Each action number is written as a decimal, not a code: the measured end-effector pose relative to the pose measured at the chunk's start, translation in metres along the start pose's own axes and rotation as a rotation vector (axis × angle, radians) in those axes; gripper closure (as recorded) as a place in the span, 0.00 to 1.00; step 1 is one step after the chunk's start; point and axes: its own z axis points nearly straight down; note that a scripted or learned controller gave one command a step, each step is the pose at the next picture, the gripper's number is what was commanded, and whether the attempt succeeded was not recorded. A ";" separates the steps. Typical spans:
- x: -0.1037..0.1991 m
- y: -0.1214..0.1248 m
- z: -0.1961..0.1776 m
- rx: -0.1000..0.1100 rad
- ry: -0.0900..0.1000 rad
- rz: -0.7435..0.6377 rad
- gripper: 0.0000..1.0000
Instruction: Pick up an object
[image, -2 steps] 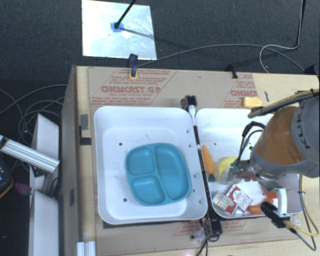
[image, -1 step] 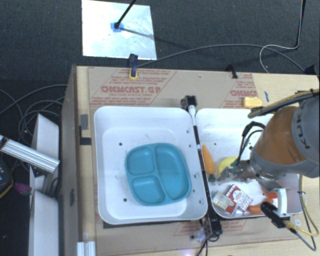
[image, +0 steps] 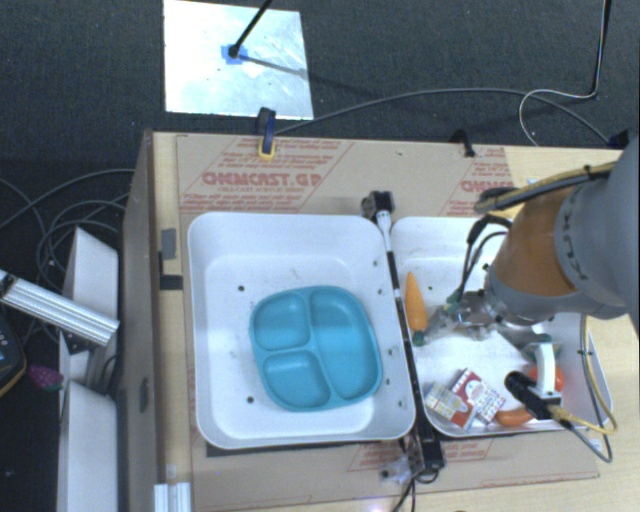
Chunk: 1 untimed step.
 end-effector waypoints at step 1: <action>0.006 0.070 -0.001 -0.003 -0.002 -0.001 0.00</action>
